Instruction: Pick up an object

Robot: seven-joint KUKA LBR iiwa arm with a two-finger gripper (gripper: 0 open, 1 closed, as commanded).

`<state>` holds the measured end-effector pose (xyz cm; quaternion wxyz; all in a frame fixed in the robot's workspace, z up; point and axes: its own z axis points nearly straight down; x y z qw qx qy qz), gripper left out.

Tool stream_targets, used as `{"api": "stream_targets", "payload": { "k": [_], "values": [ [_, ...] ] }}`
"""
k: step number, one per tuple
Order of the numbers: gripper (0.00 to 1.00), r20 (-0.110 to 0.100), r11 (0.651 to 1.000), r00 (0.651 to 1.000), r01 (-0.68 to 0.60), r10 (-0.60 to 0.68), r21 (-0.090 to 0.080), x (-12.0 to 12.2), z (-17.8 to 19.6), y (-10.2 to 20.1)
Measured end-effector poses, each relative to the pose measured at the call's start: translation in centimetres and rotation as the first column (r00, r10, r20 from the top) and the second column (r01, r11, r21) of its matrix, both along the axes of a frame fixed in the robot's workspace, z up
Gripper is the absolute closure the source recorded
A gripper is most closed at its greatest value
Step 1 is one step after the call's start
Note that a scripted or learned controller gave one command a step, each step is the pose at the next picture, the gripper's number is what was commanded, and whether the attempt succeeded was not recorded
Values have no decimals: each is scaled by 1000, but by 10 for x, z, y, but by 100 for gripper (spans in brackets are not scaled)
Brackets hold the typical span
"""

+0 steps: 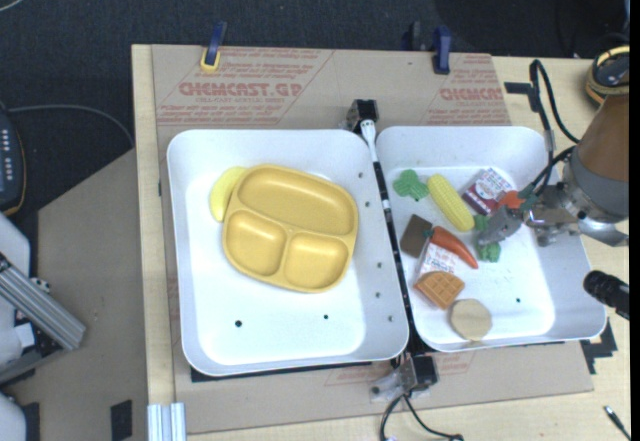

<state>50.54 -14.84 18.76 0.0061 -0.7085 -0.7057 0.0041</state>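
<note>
Table (300, 79) with cardboard-looking top, red print on it, two clamps at the far edge: one with a yellow tip (212, 51), one blue (441, 49). Two shallow white bins side by side.

Left bin (200, 259): one yellow divided plate (289, 226), three compartments, lying flat near the bin's middle. A yellow banana-like piece (222, 191) pokes out from under its left edge.

Right bin (530, 279): pile of toy food. Green leafy piece (408, 184) at upper left, yellow corn cob (450, 202) just beside it, lying at a slant. Small packet with dark red label (489, 187) toward the far right. Brown block (416, 235) left of centre, orange-red carrot (455, 246) beside it, touching a white packet (437, 255). Waffle-patterned square (440, 287) below those, round tan bread-like disc (470, 318) nearest the front rim. Small green piece (489, 251) right of the carrot.

Arm comes in from the right, orange band visible, pincer (503, 221) low over the right bin, between the red-label packet and the small green piece. Metal fingers sit close to the toys; cannot tell how wide they stand or whether anything is between them. Nothing seen lifted clear of the bin.
</note>
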Motion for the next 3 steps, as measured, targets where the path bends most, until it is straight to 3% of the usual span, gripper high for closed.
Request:
{"api": "stream_targets", "payload": {
  "k": [1,3],
  "values": [
    [0,14,1000,1000,-4,4,-2,3,7,0],
    [0,14,1000,1000,-3,3,-1,-5,-96,6]
  ]
}}
